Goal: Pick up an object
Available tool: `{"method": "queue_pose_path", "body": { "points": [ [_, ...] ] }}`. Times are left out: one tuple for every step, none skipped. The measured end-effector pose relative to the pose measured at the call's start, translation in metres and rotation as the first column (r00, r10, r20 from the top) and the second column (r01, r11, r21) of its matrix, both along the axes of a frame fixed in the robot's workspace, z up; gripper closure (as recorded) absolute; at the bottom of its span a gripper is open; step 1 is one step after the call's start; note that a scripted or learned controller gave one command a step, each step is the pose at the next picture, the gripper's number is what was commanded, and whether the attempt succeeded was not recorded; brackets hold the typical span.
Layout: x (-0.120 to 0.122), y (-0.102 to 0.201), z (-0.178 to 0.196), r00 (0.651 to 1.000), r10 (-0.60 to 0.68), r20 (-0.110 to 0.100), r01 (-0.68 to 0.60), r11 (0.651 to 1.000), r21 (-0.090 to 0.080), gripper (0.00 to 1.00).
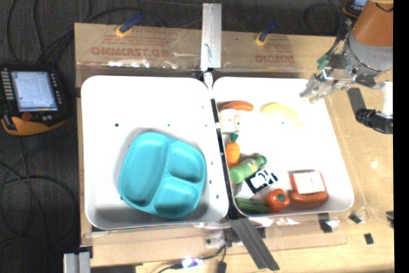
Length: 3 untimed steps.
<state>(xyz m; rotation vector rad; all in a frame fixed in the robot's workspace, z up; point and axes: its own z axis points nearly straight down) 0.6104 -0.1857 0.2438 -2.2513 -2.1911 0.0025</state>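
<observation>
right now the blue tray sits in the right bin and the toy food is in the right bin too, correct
Not quite. The camera view shows the blue tray in the left bin, not the right one. The toy food is in the right bin, as you said.

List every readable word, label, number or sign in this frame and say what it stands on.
Red lettering on the cardboard sheet behind the bins: blurred, not readable.
Screen of the handheld pendant at left: text too small to read.
Black-and-white label on an item in the right bin: too blurred to read.
</observation>
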Motion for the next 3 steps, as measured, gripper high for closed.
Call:
{"method": "queue_pose_path", "body": {
  "points": [
    [-0.070, 0.007, -0.026, 0.983, -0.186, -0.003, 0.186, 0.983, 0.001, 1.00],
    [-0.122, 0.000, -0.023, 0.990, 0.141, -0.002, -0.141, 0.990, 0.001, 1.00],
    [-0.127, 0.060, -0.039, 0.996, 0.086, -0.003, -0.085, 0.996, 0.002, 1.00]
  ]
}}
